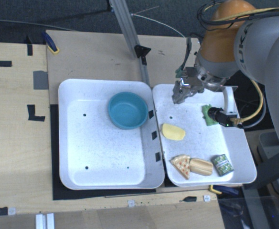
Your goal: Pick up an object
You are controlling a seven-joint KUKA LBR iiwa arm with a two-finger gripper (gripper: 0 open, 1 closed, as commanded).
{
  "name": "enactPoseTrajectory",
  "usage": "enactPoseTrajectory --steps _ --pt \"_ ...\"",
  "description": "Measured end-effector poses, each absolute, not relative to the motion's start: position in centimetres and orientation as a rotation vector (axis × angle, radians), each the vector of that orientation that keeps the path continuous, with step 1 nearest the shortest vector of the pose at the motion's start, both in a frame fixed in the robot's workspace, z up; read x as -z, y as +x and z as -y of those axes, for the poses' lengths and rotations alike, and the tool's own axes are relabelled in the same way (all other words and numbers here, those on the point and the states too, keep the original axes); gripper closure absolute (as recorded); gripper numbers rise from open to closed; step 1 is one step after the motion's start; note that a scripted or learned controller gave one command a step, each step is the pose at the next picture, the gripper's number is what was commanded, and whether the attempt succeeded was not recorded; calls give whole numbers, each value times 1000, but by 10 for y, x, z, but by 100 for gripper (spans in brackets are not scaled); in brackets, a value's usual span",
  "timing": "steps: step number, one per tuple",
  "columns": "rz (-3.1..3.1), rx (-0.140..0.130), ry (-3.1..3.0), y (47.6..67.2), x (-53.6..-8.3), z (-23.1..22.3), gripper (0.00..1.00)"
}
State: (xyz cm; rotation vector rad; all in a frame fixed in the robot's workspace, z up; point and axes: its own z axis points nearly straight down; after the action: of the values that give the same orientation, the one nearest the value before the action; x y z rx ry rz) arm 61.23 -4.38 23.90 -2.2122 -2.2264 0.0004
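The gripper [179,97] is found poised over the far end of the right bin [240,149]; whether it is spread or closed cannot be told, and nothing is seen carried. No object has been lifted. The candidates (yellow piece [173,132], pizza slice [181,165], bread roll [201,166], green can [222,164]) remain on the bin floor; the blue bowl [127,109] rests in the left bin [77,147]. The pick is judged outstanding.

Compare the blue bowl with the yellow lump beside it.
The round blue bowl sits in the left white bin; the smooth yellow lump lies in the right white bin. The bowl is larger and hollow; the lump is smaller and solid. Both rest apart from the end effector.
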Motion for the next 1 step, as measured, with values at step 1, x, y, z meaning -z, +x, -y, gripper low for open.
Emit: enactPoseTrajectory --steps 1 --pt "2226 -3 -2212 600 -226 -8 100"
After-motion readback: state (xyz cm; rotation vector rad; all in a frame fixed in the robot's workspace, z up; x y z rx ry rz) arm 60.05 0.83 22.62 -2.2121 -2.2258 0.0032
